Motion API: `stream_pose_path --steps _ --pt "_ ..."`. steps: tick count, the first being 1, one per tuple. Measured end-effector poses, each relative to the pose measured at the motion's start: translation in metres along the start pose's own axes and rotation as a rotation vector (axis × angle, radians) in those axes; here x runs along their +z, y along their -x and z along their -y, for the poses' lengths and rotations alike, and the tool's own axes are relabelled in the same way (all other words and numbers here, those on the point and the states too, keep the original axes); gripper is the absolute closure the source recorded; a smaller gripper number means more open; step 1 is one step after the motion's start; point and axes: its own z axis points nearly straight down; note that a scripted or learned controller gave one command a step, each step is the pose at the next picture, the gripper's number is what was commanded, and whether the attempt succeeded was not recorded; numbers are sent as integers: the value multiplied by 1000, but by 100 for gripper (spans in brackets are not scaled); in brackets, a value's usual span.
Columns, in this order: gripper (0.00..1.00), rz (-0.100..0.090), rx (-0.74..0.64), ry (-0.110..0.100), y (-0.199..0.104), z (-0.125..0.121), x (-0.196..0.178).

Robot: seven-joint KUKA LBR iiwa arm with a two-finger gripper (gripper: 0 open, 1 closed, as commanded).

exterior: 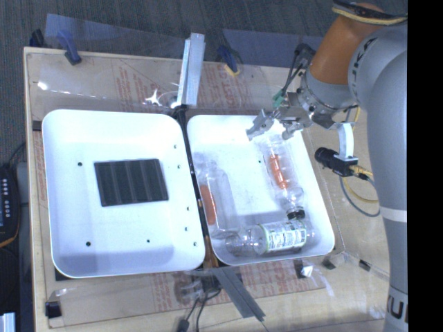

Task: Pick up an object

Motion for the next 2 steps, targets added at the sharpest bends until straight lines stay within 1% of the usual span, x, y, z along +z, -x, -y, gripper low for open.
stream_pose_path --steps 1,2 --pt "0 0 -79 2 14 50 -3" --pt "0 1 -174 3 12 3 27"
